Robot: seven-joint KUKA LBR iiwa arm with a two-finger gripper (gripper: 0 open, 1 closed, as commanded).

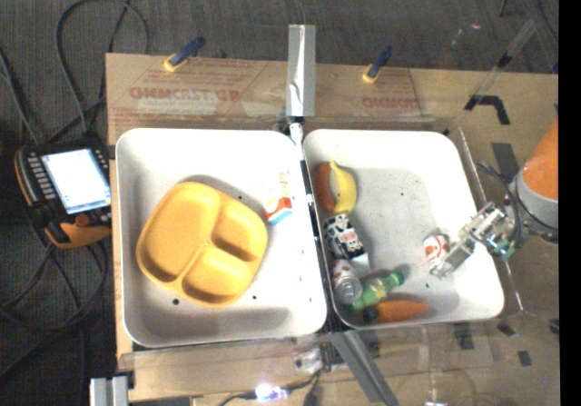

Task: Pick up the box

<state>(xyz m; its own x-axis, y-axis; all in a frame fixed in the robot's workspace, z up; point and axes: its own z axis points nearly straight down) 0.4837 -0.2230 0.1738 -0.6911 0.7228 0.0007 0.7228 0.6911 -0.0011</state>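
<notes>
The tool (pixel 451 261) hovers in the right bin (pixel 399 145), fingers apparently apart; the patterned box (pixel 343 236) lies ungrasped.

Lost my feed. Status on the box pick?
Claw low in right bin, beside small white-red item. Box in left bin, by yellow tray. Ungrasped.

My arm (pixel 547 179) is grey with an orange band. My gripper (pixel 466 243) is small, metallic, silver-grey.
</notes>
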